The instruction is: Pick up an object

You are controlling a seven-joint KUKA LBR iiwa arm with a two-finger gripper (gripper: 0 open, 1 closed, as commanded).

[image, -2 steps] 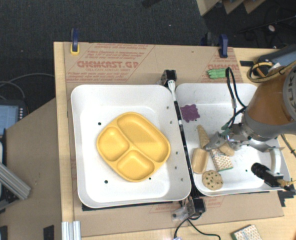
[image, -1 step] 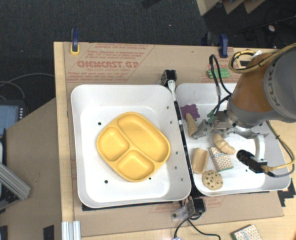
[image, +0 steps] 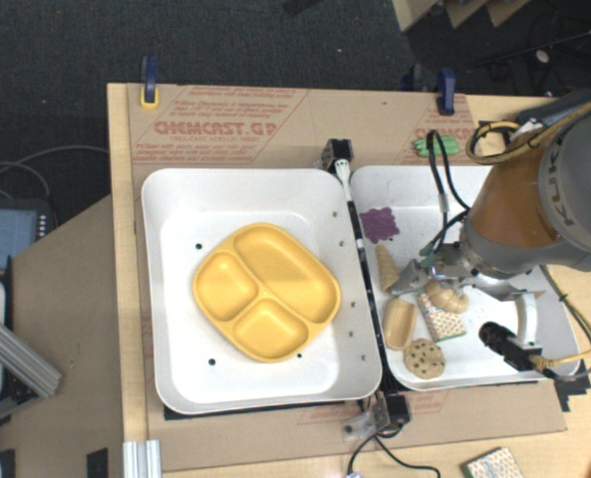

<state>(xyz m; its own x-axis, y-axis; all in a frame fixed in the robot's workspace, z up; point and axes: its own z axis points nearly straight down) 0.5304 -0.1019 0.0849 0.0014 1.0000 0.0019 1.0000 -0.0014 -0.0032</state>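
Bench: brown board (image: 225, 118) clamped over dark carpet, carrying two shallow white bins side by side.
Left bin (image: 175, 366): holds a yellow three-compartment plate (image: 265, 292), lying flat near its centre.
Right bin (image: 415, 182): holds the small toy foods, clustered toward its 7 o'clock part.
Purple piece (image: 379, 224): at 11 o'clock in the right bin, apart from the rest.
Cone (image: 387, 265): along the bin's 9 o'clock wall.
Bread roll (image: 399, 322): just below the cone.
Cookie (image: 425, 358): at 6 o'clock, near the front wall.
Wafer (image: 442, 320): between roll and my wrist.
My gripper (image: 427, 279): low over the cluster, above the wafer; open, shut or gripping, I cannot tell.
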